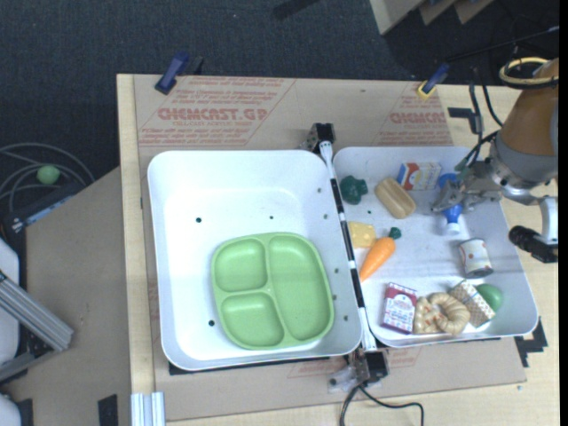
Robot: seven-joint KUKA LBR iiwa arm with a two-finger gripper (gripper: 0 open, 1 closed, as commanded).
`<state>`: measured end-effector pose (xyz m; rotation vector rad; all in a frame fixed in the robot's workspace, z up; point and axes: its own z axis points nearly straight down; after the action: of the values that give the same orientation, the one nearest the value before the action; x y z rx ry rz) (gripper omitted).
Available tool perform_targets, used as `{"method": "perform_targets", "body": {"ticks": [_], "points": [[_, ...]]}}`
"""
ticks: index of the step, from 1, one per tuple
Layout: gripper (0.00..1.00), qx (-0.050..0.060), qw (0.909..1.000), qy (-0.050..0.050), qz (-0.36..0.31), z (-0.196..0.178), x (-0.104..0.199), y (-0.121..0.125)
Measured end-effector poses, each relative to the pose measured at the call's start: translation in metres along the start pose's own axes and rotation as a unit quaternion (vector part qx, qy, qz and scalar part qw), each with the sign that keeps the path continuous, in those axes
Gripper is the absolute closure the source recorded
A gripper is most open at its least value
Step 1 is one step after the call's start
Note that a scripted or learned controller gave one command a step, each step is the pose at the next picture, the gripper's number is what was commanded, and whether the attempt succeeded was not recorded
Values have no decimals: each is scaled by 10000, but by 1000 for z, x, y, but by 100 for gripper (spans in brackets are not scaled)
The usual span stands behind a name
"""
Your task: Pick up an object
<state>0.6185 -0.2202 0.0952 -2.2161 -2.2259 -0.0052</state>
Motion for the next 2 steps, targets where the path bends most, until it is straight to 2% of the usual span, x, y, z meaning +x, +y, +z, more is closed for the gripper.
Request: {"method": "perform_targets", "body": {"ticks": [1, 2], "points": [[100, 15, 10000, -12, 26, -60, 15, -110], [100, -6, 10000, -11, 11, -131, 80, -56]]}}
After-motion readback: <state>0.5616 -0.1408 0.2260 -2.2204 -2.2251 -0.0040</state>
